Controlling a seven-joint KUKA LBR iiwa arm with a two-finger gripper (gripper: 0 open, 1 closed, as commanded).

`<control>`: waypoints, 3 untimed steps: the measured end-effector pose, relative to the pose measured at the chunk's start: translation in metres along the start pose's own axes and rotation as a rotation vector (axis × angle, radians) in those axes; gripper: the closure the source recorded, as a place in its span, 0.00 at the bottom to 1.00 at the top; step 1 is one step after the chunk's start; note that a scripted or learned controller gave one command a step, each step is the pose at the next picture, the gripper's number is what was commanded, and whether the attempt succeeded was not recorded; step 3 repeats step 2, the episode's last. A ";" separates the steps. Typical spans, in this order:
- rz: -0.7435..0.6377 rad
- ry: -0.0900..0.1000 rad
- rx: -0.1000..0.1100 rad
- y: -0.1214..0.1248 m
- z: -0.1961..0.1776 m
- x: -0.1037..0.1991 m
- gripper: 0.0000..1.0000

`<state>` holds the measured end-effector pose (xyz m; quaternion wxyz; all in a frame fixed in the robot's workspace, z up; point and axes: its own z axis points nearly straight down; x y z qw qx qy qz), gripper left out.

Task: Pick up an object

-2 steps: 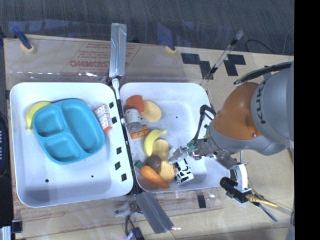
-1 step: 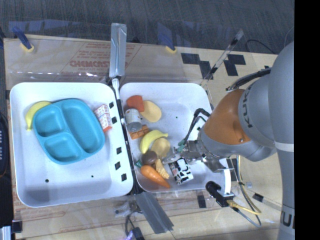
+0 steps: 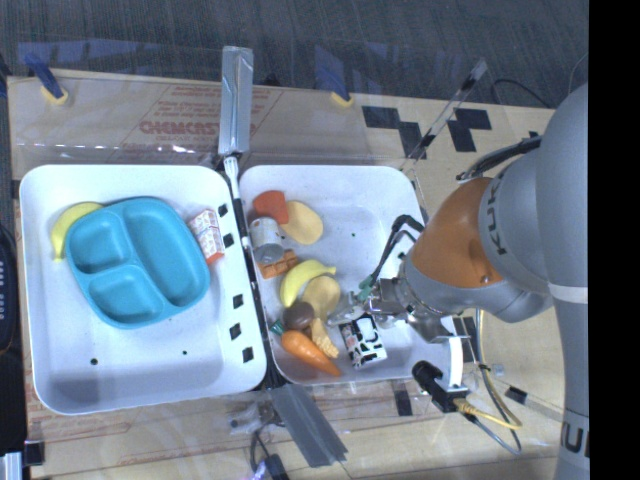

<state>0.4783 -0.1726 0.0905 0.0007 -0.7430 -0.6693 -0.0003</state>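
Note:
My gripper (image 3: 362, 340) is low in the right bin (image 3: 380, 193), near its front edge, with the black-and-white finger block pointing toward a pile of toy food. Just left of it lie an orange carrot (image 3: 308, 354), a tan piece (image 3: 322, 293), a brown piece (image 3: 298, 316) and a yellow banana (image 3: 300, 276). Farther back are a small can (image 3: 265, 236), a red piece (image 3: 270, 206) and a pale round piece (image 3: 303, 223). Nothing is visibly between the fingers.
The left bin (image 3: 130, 368) holds a blue divided plate (image 3: 135, 258), a yellow banana (image 3: 68, 223) tucked under its left rim, and a small striped box (image 3: 207, 234). A metal divider bar (image 3: 236, 108) runs between the bins. The arm's orange band (image 3: 450, 248) overhangs the right bin's right side.

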 end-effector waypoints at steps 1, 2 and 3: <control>-0.002 -0.001 0.003 0.001 -0.007 -0.002 1.00; -0.075 -0.002 -0.001 -0.005 -0.224 0.059 1.00; -0.075 -0.002 -0.001 -0.005 -0.224 0.059 1.00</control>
